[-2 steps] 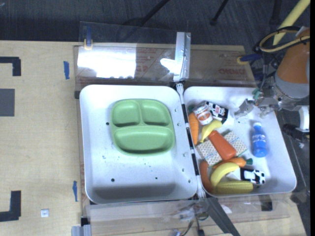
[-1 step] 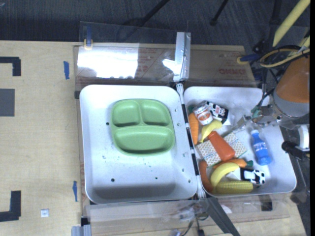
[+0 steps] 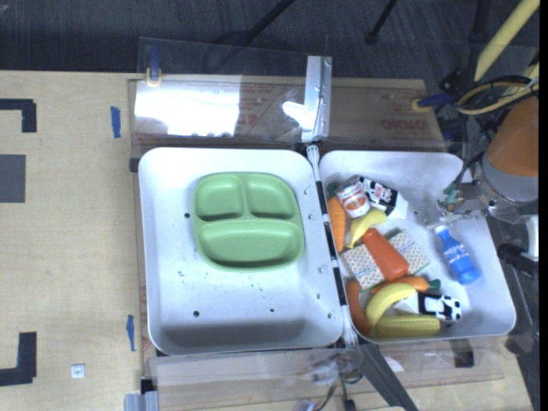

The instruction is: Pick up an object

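Here the gripper (image 3: 454,202) hangs near the right bin's (image 3: 501,311) far right edge; whether its fingers are wide or narrow, I cannot tell. The blue bottle (image 3: 455,256) lies just beside them, perhaps the target. Next: descend and close.

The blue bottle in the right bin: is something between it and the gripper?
Nothing visible. The blue bottle lies apart from the toy pile, on bare bin floor just below the gripper.

Green tray (image 3: 248,218), seemingly blue bottle (image 3: 457,258)
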{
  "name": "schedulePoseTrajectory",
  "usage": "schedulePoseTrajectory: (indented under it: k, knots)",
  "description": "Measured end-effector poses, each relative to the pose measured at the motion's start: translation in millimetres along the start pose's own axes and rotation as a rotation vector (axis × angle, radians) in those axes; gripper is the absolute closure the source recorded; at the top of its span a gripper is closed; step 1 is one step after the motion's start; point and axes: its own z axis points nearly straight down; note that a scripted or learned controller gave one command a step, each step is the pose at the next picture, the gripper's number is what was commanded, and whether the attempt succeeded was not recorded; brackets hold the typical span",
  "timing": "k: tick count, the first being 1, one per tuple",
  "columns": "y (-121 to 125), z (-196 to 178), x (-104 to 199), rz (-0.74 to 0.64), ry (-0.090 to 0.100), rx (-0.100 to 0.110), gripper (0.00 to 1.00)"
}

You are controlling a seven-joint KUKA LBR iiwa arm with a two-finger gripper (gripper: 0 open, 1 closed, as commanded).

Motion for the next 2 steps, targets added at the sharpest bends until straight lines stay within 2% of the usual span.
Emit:
schedulePoseTrajectory:
  k: [1,2]
  knots:
    - [29,-125,38,-0.043,-0.003,0.008,1.00]
    - [30,-135,38,-0.045,-0.005,0.004,1.00]
